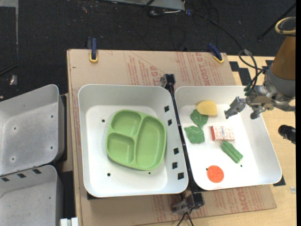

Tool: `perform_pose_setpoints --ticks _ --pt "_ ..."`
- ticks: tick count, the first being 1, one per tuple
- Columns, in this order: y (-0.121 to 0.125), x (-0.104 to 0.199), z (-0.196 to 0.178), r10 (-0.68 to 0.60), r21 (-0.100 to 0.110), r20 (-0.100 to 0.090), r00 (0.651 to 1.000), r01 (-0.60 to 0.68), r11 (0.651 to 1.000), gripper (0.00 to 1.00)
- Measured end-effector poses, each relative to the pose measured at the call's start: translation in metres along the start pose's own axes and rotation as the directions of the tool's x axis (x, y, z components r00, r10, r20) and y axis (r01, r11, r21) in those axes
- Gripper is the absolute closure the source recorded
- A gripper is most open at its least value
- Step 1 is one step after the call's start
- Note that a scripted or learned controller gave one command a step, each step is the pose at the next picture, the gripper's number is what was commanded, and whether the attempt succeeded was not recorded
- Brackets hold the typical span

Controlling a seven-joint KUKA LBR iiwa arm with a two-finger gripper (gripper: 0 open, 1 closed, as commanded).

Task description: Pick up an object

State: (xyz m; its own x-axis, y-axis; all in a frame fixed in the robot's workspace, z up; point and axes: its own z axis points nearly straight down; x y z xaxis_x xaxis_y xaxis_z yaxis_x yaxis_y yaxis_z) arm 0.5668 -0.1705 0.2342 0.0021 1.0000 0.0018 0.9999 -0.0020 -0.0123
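Bare floor right of carton [222,133]

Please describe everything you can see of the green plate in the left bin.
The green plate is light green, looks like smooth plastic, with rounded corners and three compartments: two smaller ones on the left, one long one on the right. It lies flat, slightly turned, on the floor of the left bin, near its middle. No other object touches it.

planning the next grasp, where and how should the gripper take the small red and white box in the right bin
Probably across the box's short sides, from straight above. It lies flat on the right bin's floor, long side running left-right, with bare floor above and below it. The green stick sits close at its lower right, so stay toward the middle.
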Motion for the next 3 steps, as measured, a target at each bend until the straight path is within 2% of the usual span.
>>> perform_pose_setpoints --ticks 1,2,3 --pt "0.003 0.0 -0.007 -0.003 -0.012 0.002 1.0 0.003 1.0 0.0" --pt "0.006 -0.009 0.046 0.0 -0.008 0.002 1.0 0.0 1.0 0.0" --pt "0.004 -0.005 0.11 -0.001 -0.006 0.0 1.0 0.001 1.0 0.0"
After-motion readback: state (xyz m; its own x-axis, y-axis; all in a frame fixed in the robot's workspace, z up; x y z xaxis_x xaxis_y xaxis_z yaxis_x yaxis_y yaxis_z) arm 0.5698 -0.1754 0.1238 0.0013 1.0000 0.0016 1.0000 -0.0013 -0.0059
